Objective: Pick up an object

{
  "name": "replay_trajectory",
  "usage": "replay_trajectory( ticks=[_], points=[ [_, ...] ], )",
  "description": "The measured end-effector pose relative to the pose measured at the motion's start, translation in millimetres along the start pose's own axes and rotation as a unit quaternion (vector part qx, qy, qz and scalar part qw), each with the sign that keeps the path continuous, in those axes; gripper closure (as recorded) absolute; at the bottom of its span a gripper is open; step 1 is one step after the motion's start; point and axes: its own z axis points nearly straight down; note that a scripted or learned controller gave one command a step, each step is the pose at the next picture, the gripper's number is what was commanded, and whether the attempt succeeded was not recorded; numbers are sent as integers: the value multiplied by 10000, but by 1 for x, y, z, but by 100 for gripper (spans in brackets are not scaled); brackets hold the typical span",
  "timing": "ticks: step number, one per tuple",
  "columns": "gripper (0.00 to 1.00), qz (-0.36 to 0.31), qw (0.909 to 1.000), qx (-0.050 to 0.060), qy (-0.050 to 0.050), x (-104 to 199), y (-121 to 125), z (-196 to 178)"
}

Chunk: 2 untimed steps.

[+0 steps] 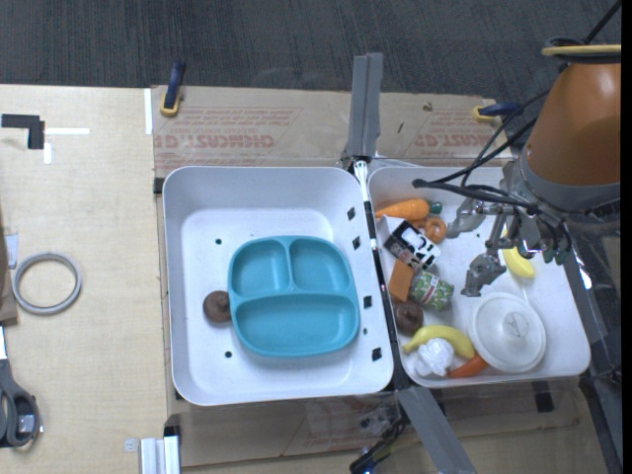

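**Tool over the right bin, yellow piece at its tip**

Far left of the tool, I see a tape ring (45, 282) on the bench (89, 215). Nearer, the left bin (188, 196) holds a brown ball (216, 306) touching a blue divided plate (293, 295). In the right bin (563, 358), left of the tool, lie a carrot (405, 208), a black-and-white packet (410, 245) and a green can (431, 290); a banana (444, 339) and white lidded bowl (509, 330) sit below it. The tool (499, 255) hangs above the bin, and I cannot tell its finger state. A small yellow object (517, 264) sits just beside its tip.
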Motion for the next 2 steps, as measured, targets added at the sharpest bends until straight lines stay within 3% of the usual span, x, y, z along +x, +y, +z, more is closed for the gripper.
replay_trajectory(
  ticks=[1, 2],
  points=[
    [0, -588, 9982, 32, -150, -53, -5, 99],
    [0, -256, 9997, 10, -53, -81, -8, 125]
  ],
)
